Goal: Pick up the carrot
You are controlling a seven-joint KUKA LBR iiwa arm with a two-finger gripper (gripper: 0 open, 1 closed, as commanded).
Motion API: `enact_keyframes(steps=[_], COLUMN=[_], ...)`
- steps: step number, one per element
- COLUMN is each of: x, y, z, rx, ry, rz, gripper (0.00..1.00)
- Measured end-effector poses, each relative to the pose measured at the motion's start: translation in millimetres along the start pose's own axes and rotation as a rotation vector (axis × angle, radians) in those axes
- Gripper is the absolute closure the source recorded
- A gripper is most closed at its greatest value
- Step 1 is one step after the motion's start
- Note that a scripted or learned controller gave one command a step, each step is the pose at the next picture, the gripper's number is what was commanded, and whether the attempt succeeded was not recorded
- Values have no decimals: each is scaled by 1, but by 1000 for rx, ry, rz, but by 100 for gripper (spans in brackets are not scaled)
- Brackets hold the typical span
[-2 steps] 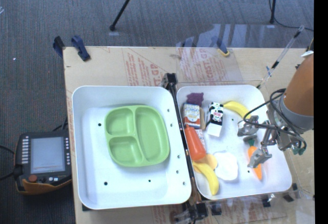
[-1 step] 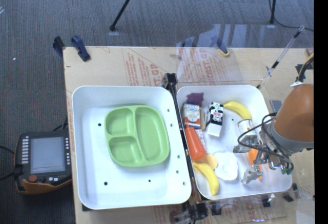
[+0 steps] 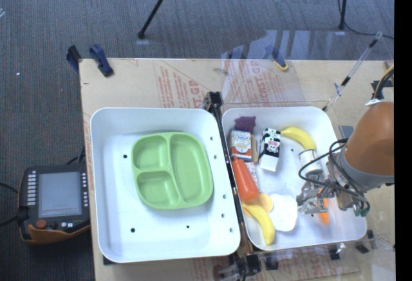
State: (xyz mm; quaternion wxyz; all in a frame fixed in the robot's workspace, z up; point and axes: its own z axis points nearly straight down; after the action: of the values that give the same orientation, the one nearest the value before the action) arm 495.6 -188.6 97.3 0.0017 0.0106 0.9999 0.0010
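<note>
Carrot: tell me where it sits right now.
The carrot lies in the right bin, along its left wall, below the small juice carton and above a banana.

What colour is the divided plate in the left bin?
Light green: the divided plate shows plainly in the camera view, lying in the left bin.

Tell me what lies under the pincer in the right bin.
Under the pincer a small orange piece pokes out on the right bin floor, perhaps the carrot; the pincer covers the rest.

The pincer (image 3: 314,201) sits low in the right bin (image 3: 322,120), apparently touching an orange carrot (image 3: 324,216).
</note>
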Motion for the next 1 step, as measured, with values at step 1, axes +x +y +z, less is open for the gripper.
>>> enact_keyframes(steps=[1], x=[18], y=[13], z=[-28], rx=[-1], ry=[4], rz=[-269], gripper=[100])
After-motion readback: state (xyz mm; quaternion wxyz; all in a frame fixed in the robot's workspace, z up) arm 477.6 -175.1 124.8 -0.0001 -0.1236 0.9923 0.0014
